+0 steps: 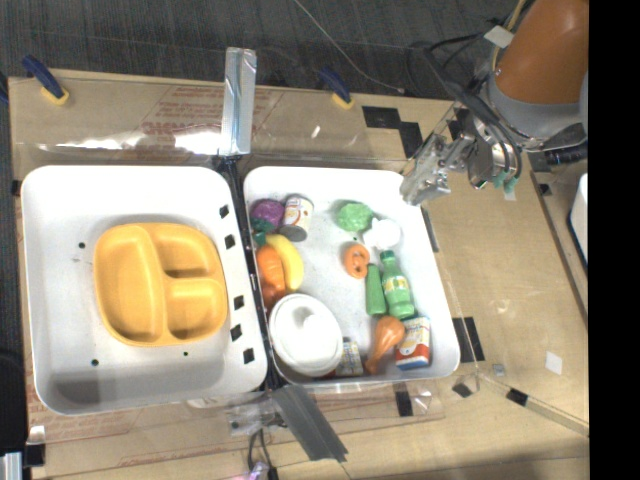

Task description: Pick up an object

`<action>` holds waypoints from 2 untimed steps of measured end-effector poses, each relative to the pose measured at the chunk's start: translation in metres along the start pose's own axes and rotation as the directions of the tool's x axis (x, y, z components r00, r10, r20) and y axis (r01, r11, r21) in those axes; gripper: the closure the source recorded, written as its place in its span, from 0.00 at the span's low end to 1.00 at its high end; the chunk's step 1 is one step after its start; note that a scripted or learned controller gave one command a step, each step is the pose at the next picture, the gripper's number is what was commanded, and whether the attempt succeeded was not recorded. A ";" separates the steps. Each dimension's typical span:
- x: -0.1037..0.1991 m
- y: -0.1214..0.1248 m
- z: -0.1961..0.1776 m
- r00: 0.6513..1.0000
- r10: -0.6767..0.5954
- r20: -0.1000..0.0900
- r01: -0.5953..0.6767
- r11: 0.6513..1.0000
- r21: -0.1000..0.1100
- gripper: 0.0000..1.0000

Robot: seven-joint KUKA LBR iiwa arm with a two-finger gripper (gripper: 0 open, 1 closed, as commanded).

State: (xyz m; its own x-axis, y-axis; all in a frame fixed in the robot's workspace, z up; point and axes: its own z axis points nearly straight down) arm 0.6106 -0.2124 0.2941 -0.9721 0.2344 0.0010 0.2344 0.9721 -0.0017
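Over top-right corner of right bin [440, 268], gripper [425, 183] hovering, can't tell if open or closed. Toys crammed in bin: green bottle [397, 285], banana [287, 260], so tight pick probably.

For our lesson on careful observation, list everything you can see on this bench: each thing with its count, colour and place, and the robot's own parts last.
Bins: 2, white; left bin, right bin.
Divided tray: 1, yellow, in left bin.
Bowl: 1, white, right bin's near left.
Banana: 1, yellow, right bin's left side.
Carrot: 1, orange, beside the banana.
Purple toy: 1, right bin's far left corner.
Bottles: 2, green, right bin's right side.
Leafy vegetable: 1, green, right bin's far side.
Clamps: 2, blue and yellow, bench's far edge.
Arm: 1, grey with orange band, upper right.
Gripper: 1, grey, above right bin's far right corner.
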 end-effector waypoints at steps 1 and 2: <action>0.048 0.055 0.104 0.996 -0.093 -0.006 0.093 0.996 -0.004 1.00; -0.027 0.008 0.010 0.983 -0.184 0.012 0.184 0.983 0.003 1.00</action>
State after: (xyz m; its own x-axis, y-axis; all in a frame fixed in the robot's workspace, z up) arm 0.6388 -0.2113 0.2844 -0.9986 0.0514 -0.0102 0.0515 0.9987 -0.0046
